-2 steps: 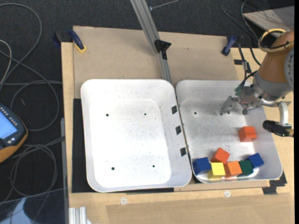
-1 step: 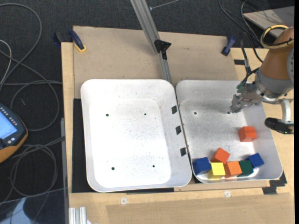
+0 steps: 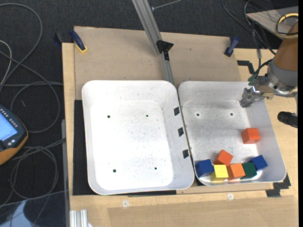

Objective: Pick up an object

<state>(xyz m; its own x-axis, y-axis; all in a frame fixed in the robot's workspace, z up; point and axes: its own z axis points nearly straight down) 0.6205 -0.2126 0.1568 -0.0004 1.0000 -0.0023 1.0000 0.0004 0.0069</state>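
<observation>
Blocks: orange block point(image 3: 251, 135) alone at right bin's point(image 3: 208, 98) centre-right; cluster point(image 3: 230, 166) at 6 o'clock edge. End effector point(image 3: 248, 98) at 1 o'clock corner; opening indiscernible, nothing seen held.

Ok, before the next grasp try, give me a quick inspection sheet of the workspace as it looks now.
Surface: wooden bench bearing left bin and right bin.
Job's things: lone orange block mid-right in the right bin; cluster of blocks along its near edge.
Clutter: blue clamps on the bench's far corners.
Grippers: gripper over the right bin's far right, apart from the blocks.
Cables: cables on the floor, left.
Surroundings: handheld pendant at left; metal rail.
</observation>
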